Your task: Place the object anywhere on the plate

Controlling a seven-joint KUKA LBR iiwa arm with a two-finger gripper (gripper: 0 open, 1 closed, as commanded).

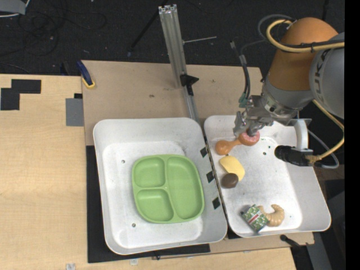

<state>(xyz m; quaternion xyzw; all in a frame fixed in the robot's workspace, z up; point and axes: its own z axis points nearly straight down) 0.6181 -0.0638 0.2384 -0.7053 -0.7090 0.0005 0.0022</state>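
Note:
A green plate with three compartments lies in the left white bin. My gripper hangs low over the back of the right bin, directly above a small pink round item that it touches or nearly touches. An orange piece lies just left of the pink one, close to the bin's left wall. The gripper's own body hides how it meets the pink item.
In the right bin, a yellow item and a brown ball sit near the left wall. A green packet and a croissant-like piece lie at the front. A metal post stands behind the bins.

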